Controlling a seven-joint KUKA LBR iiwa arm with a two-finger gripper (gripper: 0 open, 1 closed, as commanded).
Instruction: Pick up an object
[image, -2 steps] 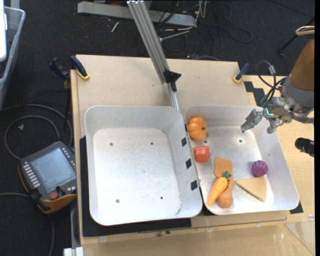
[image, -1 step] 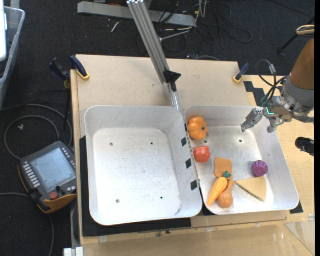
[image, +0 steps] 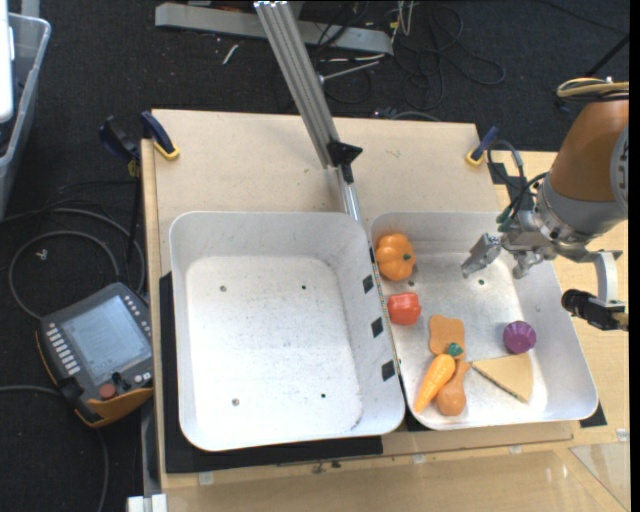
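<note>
While arm reaches in from desk's right edge, hand hovers over right bin near its far side, above bare floor, grasping nothing; cannot tell whether released or clenched. Candidates lie loose in right bin, likely dropped for picking: toy pumpkin by left wall, red block just nearer, carrot at near-left corner, cheese wedge beside it, purple ball near right wall. Left bin alongside. Wrist tilted, pointing left-downward.

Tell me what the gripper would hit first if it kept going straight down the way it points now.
Most likely bare floor of the right bin. The gripper hangs over the bin's upper part, with the pumpkin off to its left and the purple piece nearer the camera. Depth is hard to judge from this slant.
</note>
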